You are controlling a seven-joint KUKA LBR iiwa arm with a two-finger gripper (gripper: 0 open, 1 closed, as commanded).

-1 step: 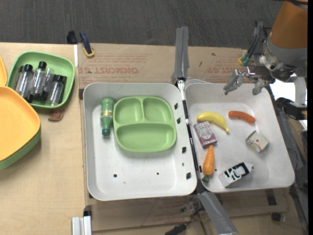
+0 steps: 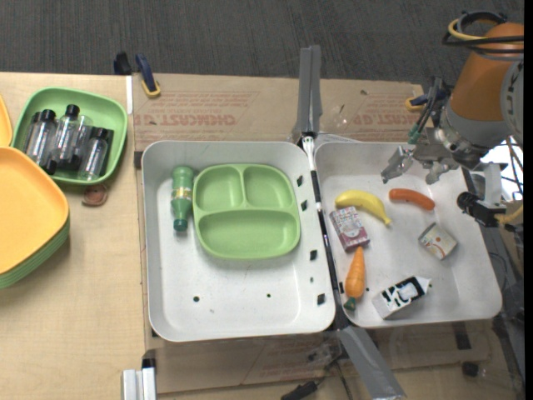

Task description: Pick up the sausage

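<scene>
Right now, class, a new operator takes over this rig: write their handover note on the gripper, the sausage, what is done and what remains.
Gripper: open, holding nothing, hovering at the far edge of the right bin.
Sausage: lying flat on the right bin's floor, just in front of the gripper, right of the banana, touching nothing.
Done: arm placed near the sausage.
Left: lower over the sausage, close on it, lift it.
</scene>
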